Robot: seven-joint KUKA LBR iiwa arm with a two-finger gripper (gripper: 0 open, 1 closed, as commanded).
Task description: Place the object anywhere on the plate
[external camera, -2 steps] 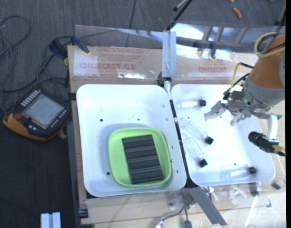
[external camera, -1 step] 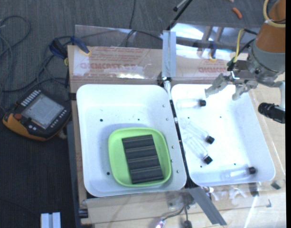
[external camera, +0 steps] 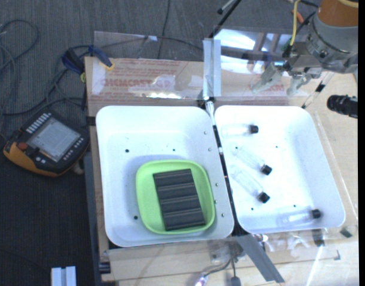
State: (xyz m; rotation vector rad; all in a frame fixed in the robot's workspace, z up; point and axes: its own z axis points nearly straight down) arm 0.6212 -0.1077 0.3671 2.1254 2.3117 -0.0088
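Grey block (external camera: 179, 199) lies on green plate (external camera: 145, 177), four vials (external camera: 250, 180) alongside

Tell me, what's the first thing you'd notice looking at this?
The bright green plate in the left bin jumps out, with a dark ridged block lying on it. In the right bin lie four clear tubes with black caps, and the gripper hangs above that bin's far edge.

A dark grey carpet floor (external camera: 45, 58) lies to the left, with black cables (external camera: 15, 37) and a control pendant (external camera: 46, 143) on it.
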